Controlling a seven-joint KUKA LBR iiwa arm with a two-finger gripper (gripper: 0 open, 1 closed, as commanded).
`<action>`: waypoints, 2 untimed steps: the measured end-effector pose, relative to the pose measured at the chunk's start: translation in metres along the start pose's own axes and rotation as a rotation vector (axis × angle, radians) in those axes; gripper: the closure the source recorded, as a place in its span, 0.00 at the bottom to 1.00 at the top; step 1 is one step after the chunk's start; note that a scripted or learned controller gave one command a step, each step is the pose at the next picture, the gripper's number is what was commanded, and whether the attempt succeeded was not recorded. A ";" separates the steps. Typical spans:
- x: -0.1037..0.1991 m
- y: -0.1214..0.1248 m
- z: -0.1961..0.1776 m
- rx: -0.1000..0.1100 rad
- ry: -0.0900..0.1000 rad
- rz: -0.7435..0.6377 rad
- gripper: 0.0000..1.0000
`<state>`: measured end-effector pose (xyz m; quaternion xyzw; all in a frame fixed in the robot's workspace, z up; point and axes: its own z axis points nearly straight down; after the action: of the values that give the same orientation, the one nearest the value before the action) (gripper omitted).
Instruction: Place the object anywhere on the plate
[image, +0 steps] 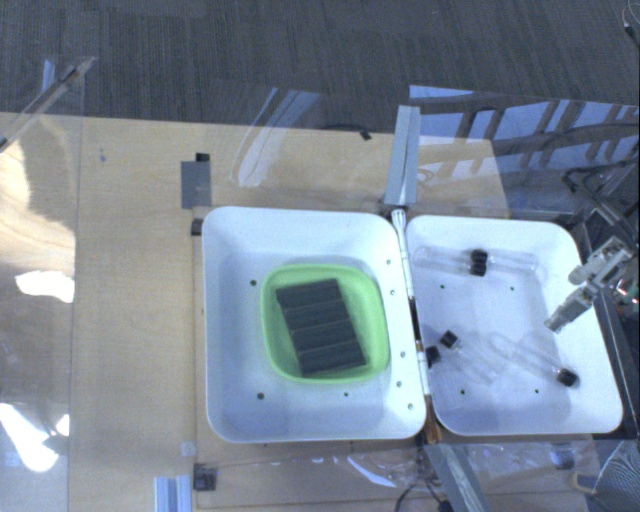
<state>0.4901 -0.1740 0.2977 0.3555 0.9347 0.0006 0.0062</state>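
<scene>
Pale wooden bench (130, 300) under glare carries two white bins side by side, and you have the green plate (272, 300) sitting at the centre of the left bin (230, 400). A dark ridged block (320, 327) lies flat inside the plate, tilted a little, its long side running from 11 o'clock to 5 o'clock. It looks like the task's thing, so you can judge the placing step done.

Your gripper (560, 315) hangs at 3 o'clock of the right bin (600, 410), over its rim and well apart from the plate. You cannot tell whether it is wide or narrow, as it is too small and blurred; nothing is seen held in it.

Loose in the right bin are clear tubes with black caps, one tube (500, 262) towards 12 o'clock and another tube (520, 355) towards 5 o'clock.

If the block is your object, the next move calls only for checking that it rests fully within the plate's rim. If a tube is meant instead, you must bring the gripper towards 9 o'clock and down onto one; they are clear, round and likely to roll
</scene>
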 end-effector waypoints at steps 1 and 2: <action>-0.021 -0.024 -0.044 0.001 -0.002 -0.242 0.00; -0.021 -0.024 -0.012 0.001 -0.001 -0.286 0.00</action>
<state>0.4898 -0.2057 0.3099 0.2186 0.9758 -0.0007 0.0064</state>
